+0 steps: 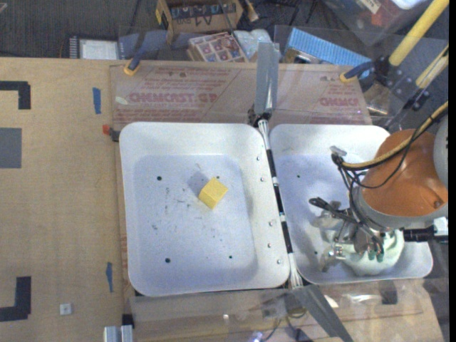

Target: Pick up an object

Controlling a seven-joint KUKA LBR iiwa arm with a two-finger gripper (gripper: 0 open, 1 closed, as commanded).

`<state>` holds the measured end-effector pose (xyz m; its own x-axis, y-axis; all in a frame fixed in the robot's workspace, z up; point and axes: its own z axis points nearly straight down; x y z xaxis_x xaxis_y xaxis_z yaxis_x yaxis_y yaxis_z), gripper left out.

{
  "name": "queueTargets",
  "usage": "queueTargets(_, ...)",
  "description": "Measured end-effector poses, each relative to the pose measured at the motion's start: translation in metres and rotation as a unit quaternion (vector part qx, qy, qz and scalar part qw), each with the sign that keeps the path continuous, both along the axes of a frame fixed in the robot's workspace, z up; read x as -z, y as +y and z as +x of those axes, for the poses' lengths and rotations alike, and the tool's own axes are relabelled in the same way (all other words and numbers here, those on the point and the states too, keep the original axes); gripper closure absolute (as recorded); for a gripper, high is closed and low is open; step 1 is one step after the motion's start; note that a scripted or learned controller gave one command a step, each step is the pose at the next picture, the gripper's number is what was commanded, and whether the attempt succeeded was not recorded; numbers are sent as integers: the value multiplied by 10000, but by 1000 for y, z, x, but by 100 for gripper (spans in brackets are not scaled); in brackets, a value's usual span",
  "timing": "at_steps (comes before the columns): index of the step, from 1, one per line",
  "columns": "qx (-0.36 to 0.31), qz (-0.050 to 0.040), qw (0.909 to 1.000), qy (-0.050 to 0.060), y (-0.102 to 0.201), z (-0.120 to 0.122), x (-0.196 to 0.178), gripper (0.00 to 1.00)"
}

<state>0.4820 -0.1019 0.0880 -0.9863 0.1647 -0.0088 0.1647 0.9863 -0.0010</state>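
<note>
A small yellow block (213, 192) lies near the middle of the left bin (142, 155), slightly toward the back. My gripper (340, 242) is low in the front part of the right bin (306, 155), below the arm's orange band (407, 177). A pale green and white rounded object (381, 258) lies on the bin floor right beside the gripper, partly hidden by it. Whether the gripper touches that object cannot be told from this view.
A raised rim (274, 198) divides the two bins. Cables (363, 164) loop from the wrist over the back of the right bin. Behind the bins stand a clear panel (185, 95), clamps and boxes. A wooden bench top (50, 191) lies to the left.
</note>
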Motion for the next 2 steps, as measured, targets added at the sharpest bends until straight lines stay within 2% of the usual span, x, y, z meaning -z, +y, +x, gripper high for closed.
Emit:
queueTargets(1, -1476, -1, 9890, -19, -28, 0, 0, 0)
queueTargets(2, -1456, 0, 9893, 12, -35, 38, 1, 0)
